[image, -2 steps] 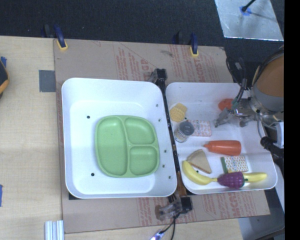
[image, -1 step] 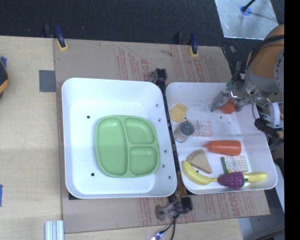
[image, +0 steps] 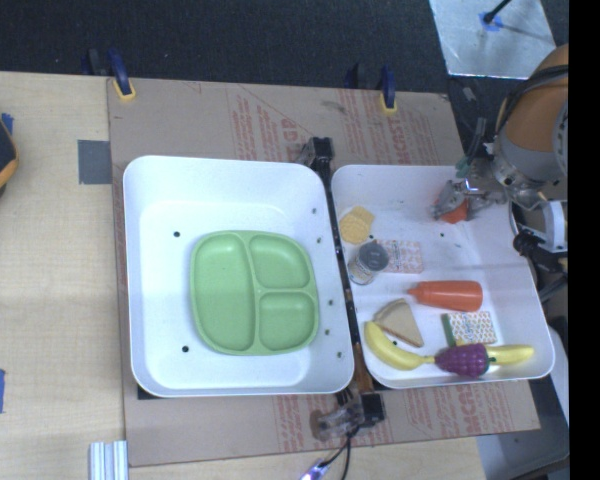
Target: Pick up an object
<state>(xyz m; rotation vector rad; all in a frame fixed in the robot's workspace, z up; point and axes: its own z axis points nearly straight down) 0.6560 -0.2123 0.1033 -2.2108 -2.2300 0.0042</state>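
Wooden counter, pale, overlaid with a brown cardboard sheet held by 2 blue clamps at its far edge; dark carpet beyond.

Item 1: left bin, white, shallow. Contents: 1 green divided plate with 3 compartments, lying flat near the bin's middle.

Item 2: right bin, white, shallow, set just beside the left bin. Contents, far to near:
- 1 round yellow cracker-like piece, near the far left corner.
- 1 small jar with a dark lid, just below it.
- 1 small patterned packet, touching the jar's right side.
- 1 orange carrot, lying lengthwise near the middle.
- 1 sandwich wedge, left of the carrot.
- 1 patterned card, below the carrot.
- 1 banana, along the near edge.
- 1 purple grape bunch, touching the banana's right end.
- 1 yellow stick-shaped piece, right of the grapes.

Item 3: arm, grey with orange band, entering from the right. Gripper low over the right bin's far right area, at a small red-orange object. Spread of the fingers and any hold on that object: cannot tell.
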